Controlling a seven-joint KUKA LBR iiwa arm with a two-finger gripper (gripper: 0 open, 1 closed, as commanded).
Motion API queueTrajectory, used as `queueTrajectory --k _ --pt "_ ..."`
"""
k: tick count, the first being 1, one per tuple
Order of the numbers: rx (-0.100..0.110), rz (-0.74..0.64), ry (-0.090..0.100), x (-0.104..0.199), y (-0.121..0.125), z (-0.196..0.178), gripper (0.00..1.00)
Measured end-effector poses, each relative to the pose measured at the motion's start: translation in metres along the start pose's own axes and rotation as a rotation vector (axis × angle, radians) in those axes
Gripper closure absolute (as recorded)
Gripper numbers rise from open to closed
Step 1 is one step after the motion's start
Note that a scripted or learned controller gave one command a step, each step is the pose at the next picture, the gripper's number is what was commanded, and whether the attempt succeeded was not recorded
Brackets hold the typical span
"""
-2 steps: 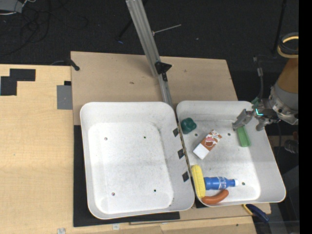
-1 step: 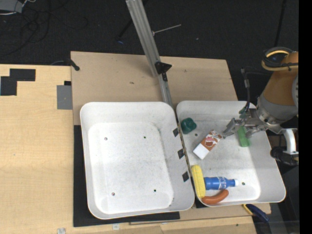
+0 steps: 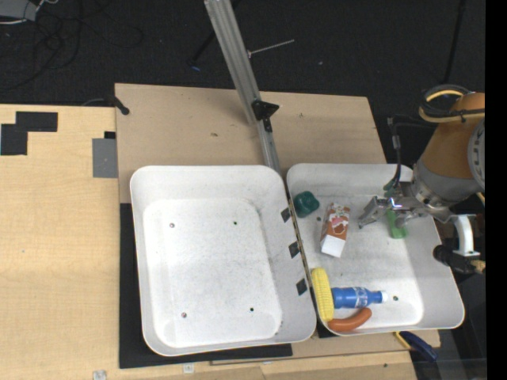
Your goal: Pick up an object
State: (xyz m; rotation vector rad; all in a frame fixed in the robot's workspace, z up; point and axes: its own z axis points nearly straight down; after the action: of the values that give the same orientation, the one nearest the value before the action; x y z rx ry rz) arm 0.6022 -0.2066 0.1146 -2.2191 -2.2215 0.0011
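While the arm reaches into the right bin [image 3: 444, 311] near the tabletop's right edge, we see the end effector [image 3: 379, 209] spread open, holding nothing, just beside a green object [image 3: 397, 224] by that bin's far right corner.
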Motion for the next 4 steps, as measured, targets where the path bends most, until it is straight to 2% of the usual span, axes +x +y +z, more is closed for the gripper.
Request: queueTrajectory --k 1,3,4 --pt "0.002 0.000 0.001 -0.001 0.000 -0.008 1.00" --pt "-0.006 -0.002 -0.002 -0.001 0.019 -0.106 1.00" --pt "-0.007 -0.002 -0.002 0.007 0.019 -0.166 1.00"
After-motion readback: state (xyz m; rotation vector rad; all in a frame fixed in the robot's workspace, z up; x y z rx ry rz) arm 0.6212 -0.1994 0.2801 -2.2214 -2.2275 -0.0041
